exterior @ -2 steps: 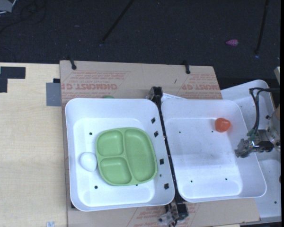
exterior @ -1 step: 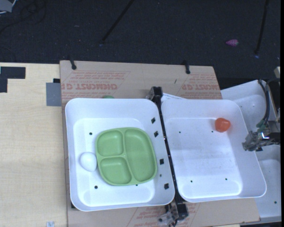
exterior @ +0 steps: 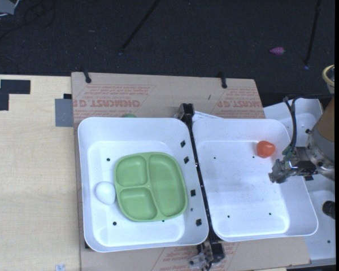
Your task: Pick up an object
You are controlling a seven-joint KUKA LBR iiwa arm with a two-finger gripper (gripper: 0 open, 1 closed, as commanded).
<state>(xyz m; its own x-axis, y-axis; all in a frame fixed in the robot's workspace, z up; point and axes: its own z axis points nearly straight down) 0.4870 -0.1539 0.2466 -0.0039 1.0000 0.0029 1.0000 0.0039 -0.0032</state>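
Observation:
A small orange-red ball [exterior: 265, 149] lies in the right bin [exterior: 243, 219], near its far right corner. A green three-compartment plate [exterior: 150, 186] rests in the left bin [exterior: 96, 140], with a white egg-shaped object [exterior: 105, 192] touching its left edge. My gripper [exterior: 281, 173] hangs over the right bin's right side, a little in front of the orange ball and apart from it. Nothing shows between its fingers.
A black clamp bar [exterior: 195, 174] runs between the two bins. The bins sit on a cardboard sheet [exterior: 158, 97] on a wooden bench. A cable [exterior: 292, 123] loops above the gripper at the right bin's rim.

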